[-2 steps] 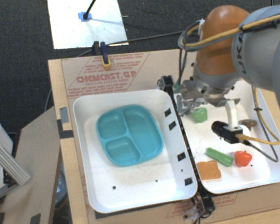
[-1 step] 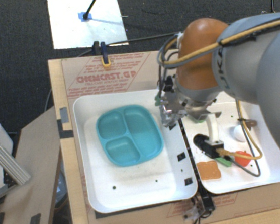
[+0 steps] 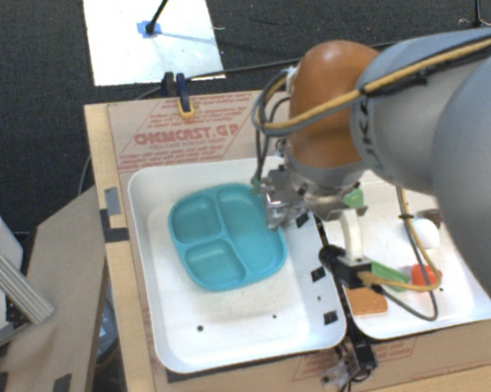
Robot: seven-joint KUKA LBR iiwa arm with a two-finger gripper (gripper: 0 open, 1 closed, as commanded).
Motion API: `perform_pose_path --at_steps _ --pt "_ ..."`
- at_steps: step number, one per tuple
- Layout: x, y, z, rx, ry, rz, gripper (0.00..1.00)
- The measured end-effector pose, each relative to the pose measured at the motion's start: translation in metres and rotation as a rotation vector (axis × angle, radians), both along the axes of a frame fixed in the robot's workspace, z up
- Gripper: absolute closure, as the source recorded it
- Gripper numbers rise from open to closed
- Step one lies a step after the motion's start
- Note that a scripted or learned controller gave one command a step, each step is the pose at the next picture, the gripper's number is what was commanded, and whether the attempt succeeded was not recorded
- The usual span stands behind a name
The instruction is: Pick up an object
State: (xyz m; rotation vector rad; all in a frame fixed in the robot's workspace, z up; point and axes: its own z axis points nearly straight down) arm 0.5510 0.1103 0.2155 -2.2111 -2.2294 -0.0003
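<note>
My jaws (image 3: 275, 206) hang over the right edge of the blue plate (image 3: 226, 236) in the left bin (image 3: 182, 331); I cannot tell their opening. Right of them lie a carrot (image 3: 397, 273) and an egg (image 3: 426, 232).

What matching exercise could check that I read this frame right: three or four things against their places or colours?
Things:
1. divided plate
2. orange band
3. green piece
4. clamp

Descriptions:
A. lies in the right bin, near its front
B. light blue, lying in the left bin
C. wraps the arm above the wrist
D. clipped on the board's far edge

Pairs: 1-B, 2-C, 3-A, 4-D
</note>
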Motion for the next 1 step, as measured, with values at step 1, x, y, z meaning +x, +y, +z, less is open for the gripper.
perform_pose_path --at_steps 1 --pt "0.0005 -0.0017 0.0001 -0.001 -0.001 -0.004 0.00"
